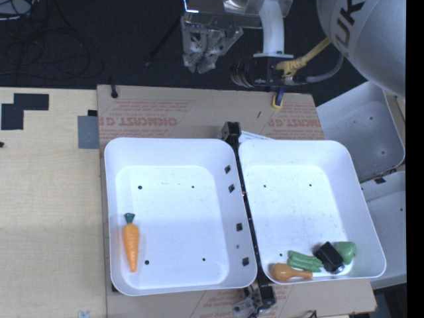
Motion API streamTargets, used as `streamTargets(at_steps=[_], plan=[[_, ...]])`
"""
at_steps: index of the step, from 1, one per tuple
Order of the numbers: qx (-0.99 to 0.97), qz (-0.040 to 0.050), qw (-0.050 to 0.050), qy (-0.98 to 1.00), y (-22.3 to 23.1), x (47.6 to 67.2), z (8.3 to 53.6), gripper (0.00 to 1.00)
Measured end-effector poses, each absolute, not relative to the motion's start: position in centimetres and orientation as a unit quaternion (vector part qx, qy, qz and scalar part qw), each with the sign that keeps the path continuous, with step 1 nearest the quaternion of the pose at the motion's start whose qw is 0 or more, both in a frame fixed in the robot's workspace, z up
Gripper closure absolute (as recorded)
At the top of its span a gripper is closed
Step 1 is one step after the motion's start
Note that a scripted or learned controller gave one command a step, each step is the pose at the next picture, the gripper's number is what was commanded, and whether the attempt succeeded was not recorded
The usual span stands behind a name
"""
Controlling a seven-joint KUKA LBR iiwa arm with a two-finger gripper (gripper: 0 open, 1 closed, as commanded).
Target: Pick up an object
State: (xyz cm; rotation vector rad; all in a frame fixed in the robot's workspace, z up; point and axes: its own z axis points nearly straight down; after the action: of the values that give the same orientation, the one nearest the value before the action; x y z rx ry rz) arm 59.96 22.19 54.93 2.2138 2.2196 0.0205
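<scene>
An orange carrot (130, 244) with a green top lies in the left bin (165, 152), near its front left corner. In the front right corner of the right bin (298, 152) several small things lie bunched together: a tan gourd-shaped piece (289, 272), a green pod (305, 261), a black block (329, 257) and a light green piece (346, 249). My gripper (205, 48) hangs high at the top of the view, behind both bins and far from every object. I see nothing held in it.
The bins sit side by side on a brown cardboard sheet (199, 114) with a black hinge strip (240, 204) between them. The grey arm (371, 18) fills the upper right corner, with cables (291, 68) below it.
</scene>
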Motion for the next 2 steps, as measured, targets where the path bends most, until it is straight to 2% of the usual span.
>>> streamTargets(at_steps=[1,2], plan=[[0.708,-0.0023,0.000,0.707,21.9,64.5,53.6,1.00],[0.706,-0.0035,-0.002,0.708,24.4,64.4,51.3,1.00]])
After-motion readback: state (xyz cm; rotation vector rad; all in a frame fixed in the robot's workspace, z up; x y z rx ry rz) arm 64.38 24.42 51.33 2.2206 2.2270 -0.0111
